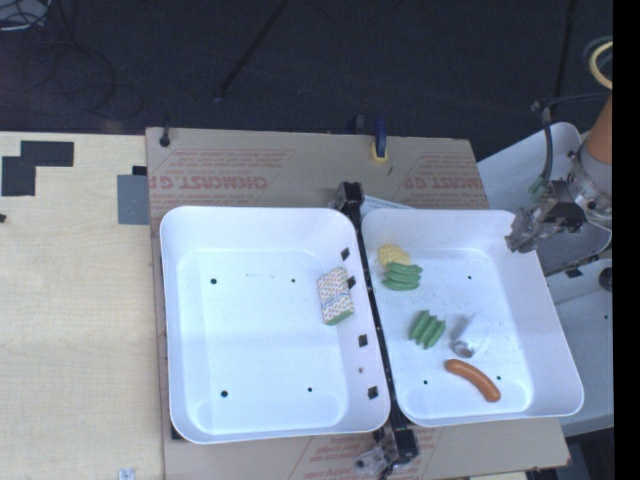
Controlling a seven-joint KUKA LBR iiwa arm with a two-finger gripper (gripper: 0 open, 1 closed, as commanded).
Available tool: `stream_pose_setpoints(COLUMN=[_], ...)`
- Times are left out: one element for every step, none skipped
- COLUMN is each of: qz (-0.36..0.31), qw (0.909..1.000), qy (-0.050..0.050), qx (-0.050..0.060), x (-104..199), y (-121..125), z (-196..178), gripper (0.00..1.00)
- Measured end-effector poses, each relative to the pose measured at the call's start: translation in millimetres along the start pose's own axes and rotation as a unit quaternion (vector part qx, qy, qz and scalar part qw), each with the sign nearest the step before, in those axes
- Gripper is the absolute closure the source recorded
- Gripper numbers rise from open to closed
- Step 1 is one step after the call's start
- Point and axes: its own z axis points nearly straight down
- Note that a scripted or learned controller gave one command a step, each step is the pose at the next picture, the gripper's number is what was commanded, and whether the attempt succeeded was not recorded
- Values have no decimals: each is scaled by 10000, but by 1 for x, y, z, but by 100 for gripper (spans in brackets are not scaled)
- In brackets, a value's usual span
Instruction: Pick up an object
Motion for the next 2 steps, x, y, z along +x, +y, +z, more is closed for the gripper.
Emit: stream_pose_setpoints(qz=[-43, 45], qw=[10000, 10000], qy=[10, 8], qx=[-33, 44], x=[98, 58], y=[17, -98], z=[-64, -33], gripper=[100, 100])
